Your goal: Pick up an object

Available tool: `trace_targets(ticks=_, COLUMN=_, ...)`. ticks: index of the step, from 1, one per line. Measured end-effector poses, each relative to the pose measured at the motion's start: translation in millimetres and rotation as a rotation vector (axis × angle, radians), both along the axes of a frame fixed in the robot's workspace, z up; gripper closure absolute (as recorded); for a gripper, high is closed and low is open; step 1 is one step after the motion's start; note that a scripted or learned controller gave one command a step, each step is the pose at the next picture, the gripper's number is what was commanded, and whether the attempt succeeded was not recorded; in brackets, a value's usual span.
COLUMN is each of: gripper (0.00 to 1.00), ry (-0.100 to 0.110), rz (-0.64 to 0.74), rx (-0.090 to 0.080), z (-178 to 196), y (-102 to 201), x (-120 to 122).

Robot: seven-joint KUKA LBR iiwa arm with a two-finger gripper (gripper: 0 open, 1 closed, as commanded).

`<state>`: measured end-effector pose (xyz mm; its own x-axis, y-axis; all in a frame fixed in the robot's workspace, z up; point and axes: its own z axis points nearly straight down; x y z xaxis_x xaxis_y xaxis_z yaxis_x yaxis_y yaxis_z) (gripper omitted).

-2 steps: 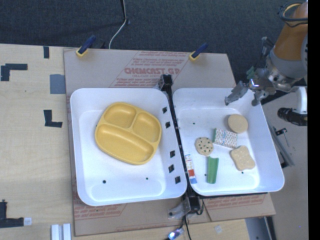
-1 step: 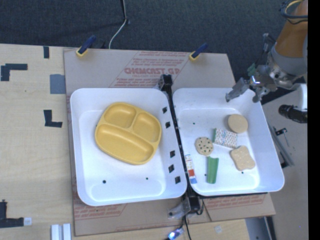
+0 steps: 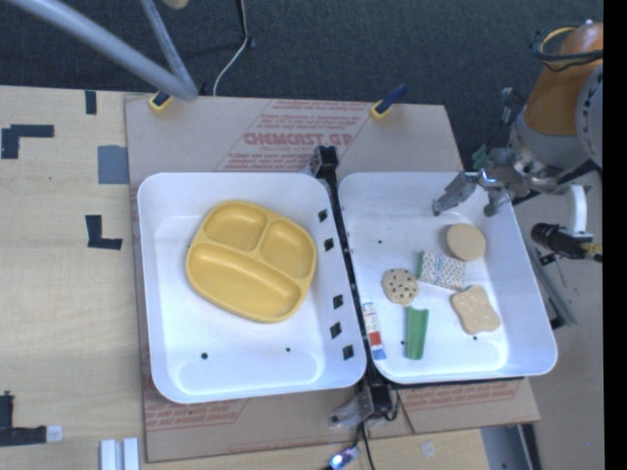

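The right bin [image 3: 519, 360] holds several small items: a round tan biscuit [image 3: 464, 242], a chocolate-chip cookie [image 3: 400, 285], a white and teal packet [image 3: 441, 270], a toast-like slice [image 3: 475, 309], a green stick [image 3: 416, 333] and a small red and white tube [image 3: 370, 326]. My gripper [image 3: 471, 200] hovers over the bin's far right corner, just above and behind the round biscuit. Its two fingers are spread open and nothing sits between them.
A yellow divided plate [image 3: 253, 259] lies in the left bin [image 3: 167, 360]. A black divider strip [image 3: 336, 253] runs between the bins. The arm's orange band [image 3: 563, 86] stands beyond the right bin's far corner. A grey pole [image 3: 98, 27] crosses the top left.
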<state>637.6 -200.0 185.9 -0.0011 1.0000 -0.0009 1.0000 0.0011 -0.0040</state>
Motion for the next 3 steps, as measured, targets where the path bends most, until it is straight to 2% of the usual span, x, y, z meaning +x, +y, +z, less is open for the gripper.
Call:
trace_targets(ticks=1, gripper=0.0, ry=0.002, rz=0.0, rx=0.001, z=-53.8, y=7.5, x=-8.9)
trace_targets(ticks=2, gripper=0.0, ry=-0.015, rz=0.002, rx=-0.005, z=-97.7, y=7.6, x=-5.1)
trace_targets(ticks=3, gripper=1.0, ry=-0.019, rz=0.004, rx=-0.006, z=-84.3, y=8.1, x=-3.6)
